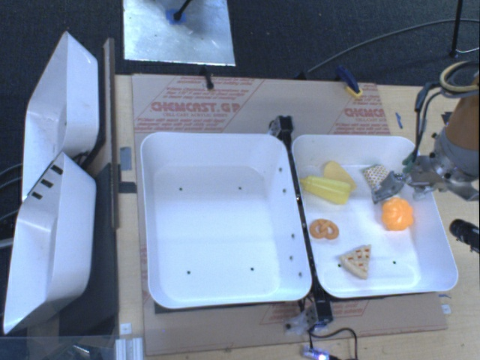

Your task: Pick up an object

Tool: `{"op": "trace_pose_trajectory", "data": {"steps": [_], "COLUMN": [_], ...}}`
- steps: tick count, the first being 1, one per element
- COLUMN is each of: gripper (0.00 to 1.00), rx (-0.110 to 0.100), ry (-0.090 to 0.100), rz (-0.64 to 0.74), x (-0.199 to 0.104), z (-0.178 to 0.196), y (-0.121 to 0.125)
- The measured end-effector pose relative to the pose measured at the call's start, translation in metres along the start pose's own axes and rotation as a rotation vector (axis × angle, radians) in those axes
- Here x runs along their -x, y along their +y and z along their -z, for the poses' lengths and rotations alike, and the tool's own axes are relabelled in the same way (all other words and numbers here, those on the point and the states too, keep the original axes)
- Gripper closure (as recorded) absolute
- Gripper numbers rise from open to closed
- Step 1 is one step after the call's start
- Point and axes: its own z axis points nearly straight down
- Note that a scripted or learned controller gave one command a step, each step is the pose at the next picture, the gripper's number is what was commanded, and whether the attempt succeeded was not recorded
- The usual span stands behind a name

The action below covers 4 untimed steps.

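The right bin (431,272) holds several small toy foods. A yellow corn-like piece (328,190) lies beside a smaller yellow piece (339,172) at the bin's upper left. A brown pretzel (324,229) sits below them, and a tan wedge with a red grid (358,261) lies near the front. An orange ball (397,214) rests at the middle right. A pale speckled wedge (373,175) lies just above it. My gripper (386,187) hangs low over the bin between the speckled wedge and the orange ball, close to both.
The left bin (161,201) stands beside the right one, joined by a black divider (296,201). Two spare white bins (52,201) lean at the far left. A metal plate (176,21) lies at the back. The arm (457,156) and its cables enter from the right.
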Motion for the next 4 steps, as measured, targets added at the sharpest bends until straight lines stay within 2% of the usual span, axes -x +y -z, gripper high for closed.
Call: {"op": "trace_pose_trajectory", "data": {"steps": [1,2,3,4], "gripper": [0.00,0.00,0.00,0.00], "rx": [-0.004,-0.004,0.002,0.000], "ry": [0.001,0.002,-0.001,0.000], "rz": [0.002,0.005,0.049,0.000], "x": [-0.015,-0.067,-0.028,0.003], "z": [-0.062,-0.123,-0.095,-0.121], "y": [0.046,0.070,0.048,0.073]}}
